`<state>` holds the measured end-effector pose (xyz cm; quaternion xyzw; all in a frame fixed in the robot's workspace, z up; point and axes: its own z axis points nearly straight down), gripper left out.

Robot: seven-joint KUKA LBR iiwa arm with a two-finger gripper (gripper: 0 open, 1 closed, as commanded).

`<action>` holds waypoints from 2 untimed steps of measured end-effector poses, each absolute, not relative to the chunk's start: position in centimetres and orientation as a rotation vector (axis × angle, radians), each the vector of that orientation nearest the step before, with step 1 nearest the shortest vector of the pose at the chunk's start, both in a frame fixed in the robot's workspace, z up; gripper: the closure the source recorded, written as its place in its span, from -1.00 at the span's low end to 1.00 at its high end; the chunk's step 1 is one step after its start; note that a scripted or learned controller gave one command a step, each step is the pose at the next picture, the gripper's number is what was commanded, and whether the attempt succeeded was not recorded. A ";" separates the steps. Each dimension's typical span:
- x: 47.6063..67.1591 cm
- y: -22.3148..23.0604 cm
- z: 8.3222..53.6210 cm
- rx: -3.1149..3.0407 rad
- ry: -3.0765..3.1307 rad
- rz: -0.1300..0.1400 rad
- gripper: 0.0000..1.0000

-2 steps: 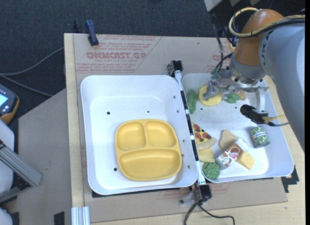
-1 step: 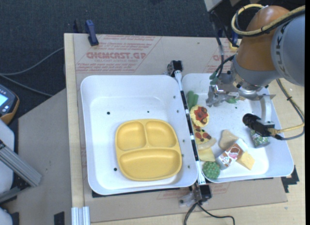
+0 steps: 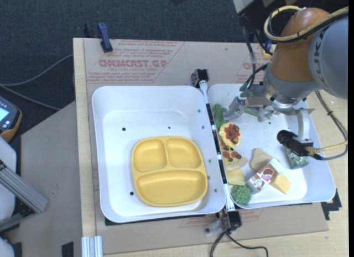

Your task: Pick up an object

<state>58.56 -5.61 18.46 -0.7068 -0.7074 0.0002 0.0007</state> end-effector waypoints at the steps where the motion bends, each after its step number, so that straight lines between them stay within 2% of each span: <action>1: 59.2 -9.8 8.1 -2.226 -2.214 -0.001 -1.00; 2: 59.7 -9.6 10.2 -2.229 -2.231 -0.017 1.00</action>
